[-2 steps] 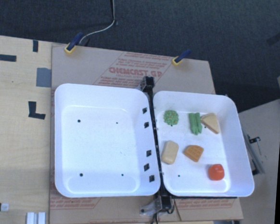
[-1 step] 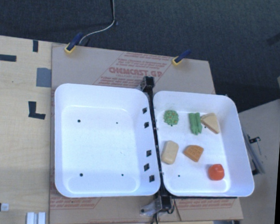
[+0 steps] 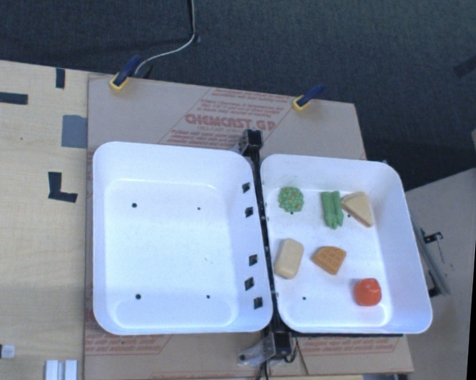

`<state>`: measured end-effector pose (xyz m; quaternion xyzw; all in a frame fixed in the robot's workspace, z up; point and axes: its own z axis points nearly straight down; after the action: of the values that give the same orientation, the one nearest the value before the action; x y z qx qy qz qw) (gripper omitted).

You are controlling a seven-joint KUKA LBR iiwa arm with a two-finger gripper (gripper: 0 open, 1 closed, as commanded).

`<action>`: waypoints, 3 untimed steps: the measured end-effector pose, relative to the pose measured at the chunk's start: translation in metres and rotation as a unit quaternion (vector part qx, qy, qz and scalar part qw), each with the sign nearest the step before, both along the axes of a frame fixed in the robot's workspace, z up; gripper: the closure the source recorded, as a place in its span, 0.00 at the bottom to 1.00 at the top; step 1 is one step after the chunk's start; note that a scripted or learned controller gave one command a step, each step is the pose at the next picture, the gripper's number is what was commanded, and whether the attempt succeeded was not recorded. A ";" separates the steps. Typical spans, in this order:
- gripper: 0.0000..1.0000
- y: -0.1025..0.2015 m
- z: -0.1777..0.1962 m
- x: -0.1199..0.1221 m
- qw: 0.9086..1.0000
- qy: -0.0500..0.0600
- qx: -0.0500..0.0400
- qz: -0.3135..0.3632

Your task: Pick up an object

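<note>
objects (image 3: pixel 289 258), 6 in the right bin (image 3: pixel 327 313), green lump (image 3: pixel 290 200), green pod (image 3: pixel 331 209), tan wedge (image 3: pixel 358 208), beige block (image 3: pixel 289 258), orange chunk (image 3: pixel 328 259), red piece (image 3: pixel 368 292), left bin (image 3: pixel 168 245) touching it, my hand's state i cannot tell

The arm's colours, shape, cables, screws and markings cannot be told from this moment's view

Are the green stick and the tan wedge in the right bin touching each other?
Cannot tell. In the camera view the green stick and the tan wedge sit edge to edge, with no plain gap.
</note>
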<state>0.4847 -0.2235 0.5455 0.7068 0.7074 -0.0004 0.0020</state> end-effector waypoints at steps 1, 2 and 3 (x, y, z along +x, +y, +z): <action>1.00 0.005 -0.099 -0.001 1.000 0.006 0.003 0.000; 1.00 0.001 -0.219 0.019 1.000 0.008 0.004 0.000; 1.00 0.001 -0.152 0.088 1.000 -0.003 -0.001 0.002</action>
<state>0.5728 -0.2230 0.3932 0.7056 0.7086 0.0014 0.0045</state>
